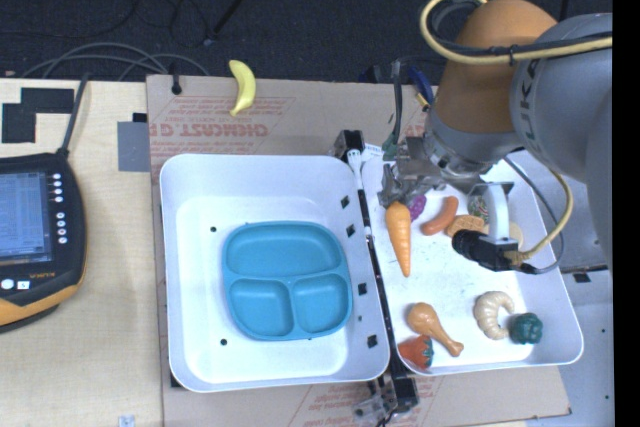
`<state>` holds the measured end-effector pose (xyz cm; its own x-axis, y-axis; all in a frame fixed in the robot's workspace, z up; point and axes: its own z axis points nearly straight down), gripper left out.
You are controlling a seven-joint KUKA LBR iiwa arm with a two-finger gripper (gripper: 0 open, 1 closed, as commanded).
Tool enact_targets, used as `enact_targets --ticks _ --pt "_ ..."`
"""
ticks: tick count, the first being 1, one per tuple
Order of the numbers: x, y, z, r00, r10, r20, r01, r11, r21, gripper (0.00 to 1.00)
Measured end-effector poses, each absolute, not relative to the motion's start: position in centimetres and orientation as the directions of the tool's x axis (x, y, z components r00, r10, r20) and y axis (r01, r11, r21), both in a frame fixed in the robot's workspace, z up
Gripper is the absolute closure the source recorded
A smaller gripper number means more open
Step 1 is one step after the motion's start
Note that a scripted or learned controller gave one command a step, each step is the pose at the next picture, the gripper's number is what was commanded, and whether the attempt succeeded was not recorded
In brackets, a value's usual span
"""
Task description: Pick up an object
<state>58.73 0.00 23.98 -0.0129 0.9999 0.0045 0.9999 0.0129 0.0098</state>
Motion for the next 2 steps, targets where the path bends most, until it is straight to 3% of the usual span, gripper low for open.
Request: enact_targets --ticks 1,2 --pt "51.8 2.0 36.1 -0.004 1.000 0.004 1.000 0.004 0.009 1.00" --pt "49.6 9.0 33.0 -0.007 1.000 0.001 1.000 0.007 -0.006 1.00"
